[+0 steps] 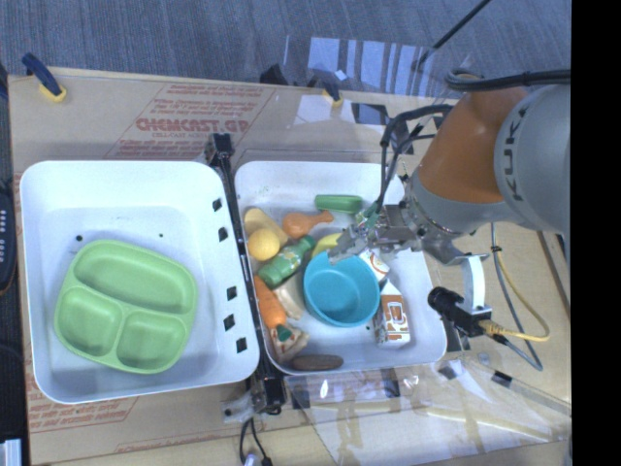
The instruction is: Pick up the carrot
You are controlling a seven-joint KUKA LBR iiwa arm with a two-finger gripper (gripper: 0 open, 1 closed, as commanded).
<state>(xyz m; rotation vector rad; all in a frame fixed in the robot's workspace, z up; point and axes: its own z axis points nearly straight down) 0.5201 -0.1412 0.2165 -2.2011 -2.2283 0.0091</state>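
- In the camera view, we see the table (146, 115) carrying two white bins side by side: the left bin (58, 192) and the right bin (417, 289).
- The left bin holds a green divided plate (124, 306), lying toward that bin's near left part.
- The carrot (271, 305) lies in the right bin along its left wall, orange, slanting toward the near edge, with its lower end touching a small mixed-colour item (288, 338).
- Just above the carrot we see a green bottle (284, 262) and a yellow lemon-like fruit (263, 245); an orange drumstick-shaped toy (306, 223) and a green oblong piece (339, 203) lie toward the far wall.
- A blue bowl (341, 290) sits in the middle of the right bin, just right of the carrot, and a small carton (392, 320) lies beside the bowl on its right.
- A dark oblong thing (316, 362) rests at the near wall.
- The arm (505, 153) reaches in from the right, and the hand (364, 236) hangs over the far rim of the blue bowl, apart from the carrot.
- We cannot tell how the hand is set, as it is too cluttered and small here.
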